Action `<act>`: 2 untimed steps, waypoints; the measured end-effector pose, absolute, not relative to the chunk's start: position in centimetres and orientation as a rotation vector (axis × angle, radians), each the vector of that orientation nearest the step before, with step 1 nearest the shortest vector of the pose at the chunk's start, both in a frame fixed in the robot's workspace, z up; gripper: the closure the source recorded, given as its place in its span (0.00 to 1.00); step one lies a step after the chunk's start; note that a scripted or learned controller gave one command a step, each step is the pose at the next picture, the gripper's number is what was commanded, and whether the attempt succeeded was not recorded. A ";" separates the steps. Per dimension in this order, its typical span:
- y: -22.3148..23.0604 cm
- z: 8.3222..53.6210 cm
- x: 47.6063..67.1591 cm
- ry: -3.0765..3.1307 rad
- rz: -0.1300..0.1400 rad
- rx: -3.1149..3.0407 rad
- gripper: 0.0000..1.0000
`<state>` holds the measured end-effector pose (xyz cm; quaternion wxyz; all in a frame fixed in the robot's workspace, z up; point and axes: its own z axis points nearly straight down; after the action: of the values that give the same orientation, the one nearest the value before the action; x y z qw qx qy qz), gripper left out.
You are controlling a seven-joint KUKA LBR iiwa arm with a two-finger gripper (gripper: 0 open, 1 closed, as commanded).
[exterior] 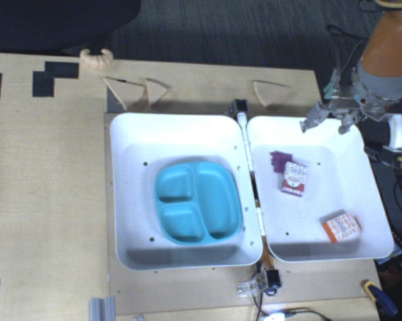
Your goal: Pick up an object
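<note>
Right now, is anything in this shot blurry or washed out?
Camera view: soft overall; the hand and orange band are blurred; the right bin rim glares white; the blue tray casts a soft shadow in the left bin.

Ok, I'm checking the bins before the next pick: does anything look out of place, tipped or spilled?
Nothing spilled or damaged. The blue divided tray lies flat in the left bin. In the right bin, the red-and-white box and orange box lie askew, apart from each other, with a small purple item touching the first.

Colours in the two white bins (130, 179)

Turquoise divided tray (198, 201); red-and-white carton (293, 178); purple scrap (279, 159); orange patterned box (340, 227).
</note>
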<state>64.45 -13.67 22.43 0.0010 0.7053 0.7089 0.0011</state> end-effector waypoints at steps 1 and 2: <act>-15.3 13.1 59.3 2.224 0.000 2.219 0.00; -14.2 9.1 54.8 2.216 0.017 2.210 0.00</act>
<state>54.77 -14.24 9.09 0.0061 0.7061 0.7080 0.0053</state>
